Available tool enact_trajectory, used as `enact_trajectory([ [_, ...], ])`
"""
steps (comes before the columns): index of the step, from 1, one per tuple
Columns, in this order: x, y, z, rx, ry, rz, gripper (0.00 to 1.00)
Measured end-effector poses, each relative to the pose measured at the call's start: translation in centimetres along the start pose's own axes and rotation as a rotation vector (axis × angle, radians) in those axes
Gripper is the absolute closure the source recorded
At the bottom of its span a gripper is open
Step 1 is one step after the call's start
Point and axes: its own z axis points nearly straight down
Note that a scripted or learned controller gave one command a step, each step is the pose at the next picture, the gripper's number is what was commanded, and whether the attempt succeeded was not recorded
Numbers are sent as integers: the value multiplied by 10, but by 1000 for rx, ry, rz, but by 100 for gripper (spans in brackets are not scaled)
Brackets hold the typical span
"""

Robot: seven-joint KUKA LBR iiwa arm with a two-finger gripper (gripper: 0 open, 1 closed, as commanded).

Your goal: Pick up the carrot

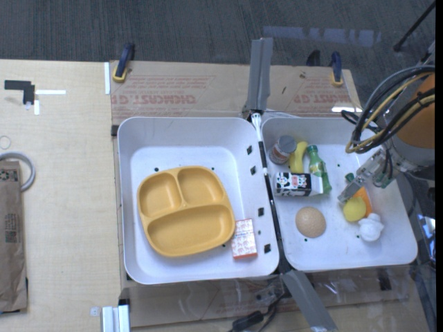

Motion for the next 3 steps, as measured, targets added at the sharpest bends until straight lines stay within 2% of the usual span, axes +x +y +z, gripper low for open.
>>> enact_trajectory([
  [1, -2, 0, -10, -3, -4, 4, 100],
  [2, 49, 53, -42, 0, -1, 89, 100],
  [3, 25, 69, -129, 1, -1, 198, 100],
])
